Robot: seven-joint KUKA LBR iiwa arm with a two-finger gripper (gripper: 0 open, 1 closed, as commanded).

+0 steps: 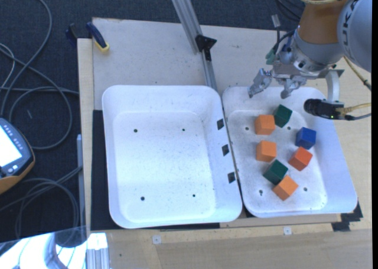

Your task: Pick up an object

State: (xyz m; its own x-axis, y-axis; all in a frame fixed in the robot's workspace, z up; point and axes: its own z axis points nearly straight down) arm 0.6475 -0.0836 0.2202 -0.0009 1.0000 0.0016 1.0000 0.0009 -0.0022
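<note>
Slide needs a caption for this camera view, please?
Open gripper poised above right bin holding seven colored blocks.

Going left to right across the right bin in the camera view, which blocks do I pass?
Upper-left orange block and middle orange block nearly level → lower green block → upper green block → bottom orange block → red-orange block → blue block.

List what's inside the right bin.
The right bin holds seven blocks: four orange, two dark green and one blue. The open gripper hangs over its far edge, covering a little rim.
</note>
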